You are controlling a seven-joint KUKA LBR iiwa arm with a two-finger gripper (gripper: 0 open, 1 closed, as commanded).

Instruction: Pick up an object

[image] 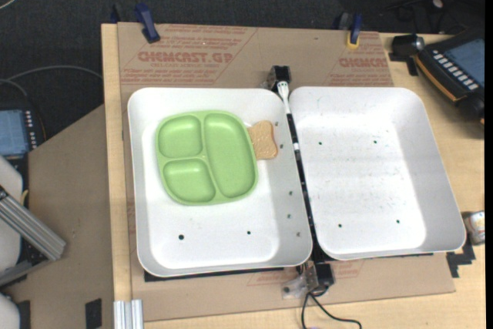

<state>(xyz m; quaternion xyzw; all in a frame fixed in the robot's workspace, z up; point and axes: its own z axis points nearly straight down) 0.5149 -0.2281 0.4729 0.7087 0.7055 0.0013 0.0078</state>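
both things worth picking lie in the left bin (pixel 154 243), in its upper half, and nothing in the camera view shows the arm or its claw over either bin, so whether the claw is apart or together cannot be told from here. the green divided plate (pixel 206 158) sits toward 11 o'clock of that bin's middle, flat on the floor, with its three compartments facing up and its longer side running roughly from 9 to 3 o'clock. a small tan flat piece (pixel 264 139), something like a cracker or a slice of toast, lies at the plate's 3 o'clock edge, touching or just overlapping its rim, with its long axis running from 12 to 6 o'clock and close to the bin's right wall. the right bin (pixel 431 166) lies at 3 o'clock of all this, across the seam where the two bins meet. since the arm comes in from the 3 o'clock side, my judgement is that it must cross the right bin and the seam before it is over anything, and that the tan piece is the nearer target. it is thin and lies flat, so a pinch across its short width looks hard; the plate's raised rim may give a better hold. the task looks not yet begun.
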